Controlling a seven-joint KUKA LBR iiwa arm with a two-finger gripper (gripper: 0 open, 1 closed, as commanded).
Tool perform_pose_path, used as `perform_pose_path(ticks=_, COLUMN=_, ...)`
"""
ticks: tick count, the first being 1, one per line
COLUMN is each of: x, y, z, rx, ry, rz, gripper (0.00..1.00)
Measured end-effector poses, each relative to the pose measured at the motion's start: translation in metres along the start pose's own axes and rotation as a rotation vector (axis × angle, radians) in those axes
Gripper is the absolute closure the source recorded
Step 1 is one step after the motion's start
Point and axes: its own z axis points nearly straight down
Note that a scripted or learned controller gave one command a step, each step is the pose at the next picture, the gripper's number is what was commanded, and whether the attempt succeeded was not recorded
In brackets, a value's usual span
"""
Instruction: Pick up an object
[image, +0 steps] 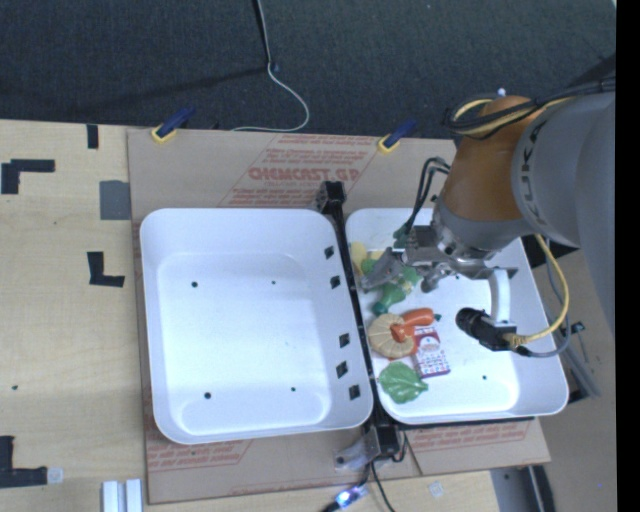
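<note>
My gripper (408, 262) hangs low over the back left part of the right bin (500, 395), just above a yellow-green toy (380, 266) and a green piece (392, 296). In front of them lie a tan round item (385, 340) with an orange-red carrot-like piece (414, 322) on it, a small red-and-white packet (431, 355), and a green leaf-like toy (402, 381). The arm's bulk hides the fingertips, and whether anything sits between them is not visible.
The left bin (245, 320) adjoins the right one along a black divider (343, 290). A black cable fitting (482, 327) and yellow cable hang over the right bin's right side. Cardboard lies under both bins.
</note>
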Motion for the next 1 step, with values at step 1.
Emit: perform_pose_path(ticks=1, x=-0.0036, y=0.0014, z=-0.0049, rx=-0.007, ry=-0.003, rz=0.004, gripper=0.00)
